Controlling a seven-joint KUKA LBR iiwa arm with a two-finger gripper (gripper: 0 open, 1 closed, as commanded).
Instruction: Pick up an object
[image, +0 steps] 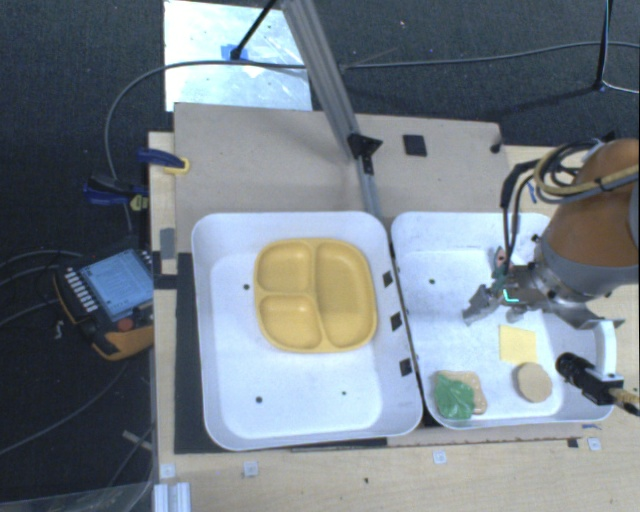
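In the right bin (440, 262) lie three small items near its front: a flat yellow square (517, 344), a round tan cookie-like piece (533, 382), and a green and tan piece (458, 394). My gripper (487, 301) hangs over the middle of that bin, just up and left of the yellow square, pointing left. Nothing shows between its fingers. The orange band of the arm (600, 225) rises behind it at the right edge.
The left bin (225, 300) holds a yellow three-compartment plate (314, 294). A grey pole (335, 100) slants down from the top to the gap between the bins. Cables and a hand-held controller (105, 290) lie off the bench to the left.
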